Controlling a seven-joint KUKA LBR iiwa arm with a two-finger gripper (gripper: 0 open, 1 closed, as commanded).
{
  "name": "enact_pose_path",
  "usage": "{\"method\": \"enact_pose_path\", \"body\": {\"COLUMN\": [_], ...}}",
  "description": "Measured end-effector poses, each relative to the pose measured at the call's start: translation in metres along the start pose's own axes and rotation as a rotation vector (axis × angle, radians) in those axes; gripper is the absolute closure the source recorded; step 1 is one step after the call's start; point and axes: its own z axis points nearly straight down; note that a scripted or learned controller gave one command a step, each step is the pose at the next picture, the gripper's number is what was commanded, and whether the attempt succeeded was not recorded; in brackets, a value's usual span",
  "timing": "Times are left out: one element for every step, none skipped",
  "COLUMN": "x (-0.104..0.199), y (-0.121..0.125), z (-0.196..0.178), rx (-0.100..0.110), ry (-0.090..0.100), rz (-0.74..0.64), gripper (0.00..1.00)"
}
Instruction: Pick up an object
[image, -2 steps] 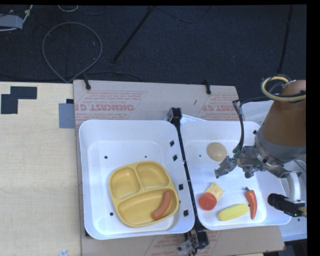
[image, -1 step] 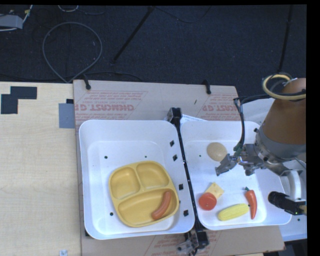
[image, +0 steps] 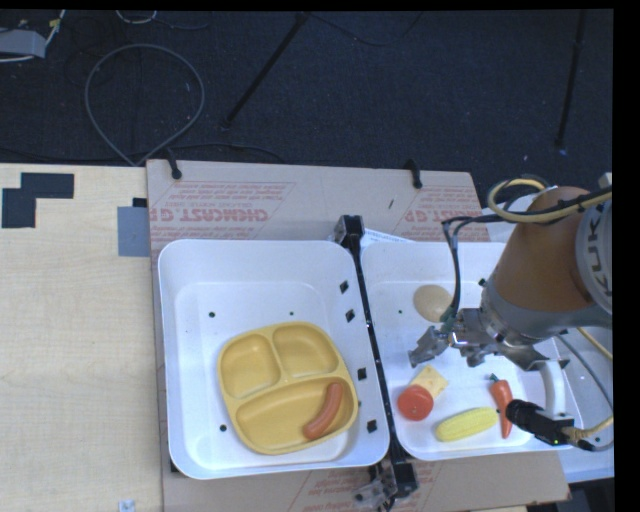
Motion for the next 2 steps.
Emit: {"method": "enact_pose_path", "body": {"x": [-0.005, -0.004], "y": [-0.003, -0.003], "z": [0.045, 0.083], "rx": [0.000, -0.006], "ry": [0.000, -0.001], "rz": [0.001, 0.001], "gripper": [0.00, 0.00]}}
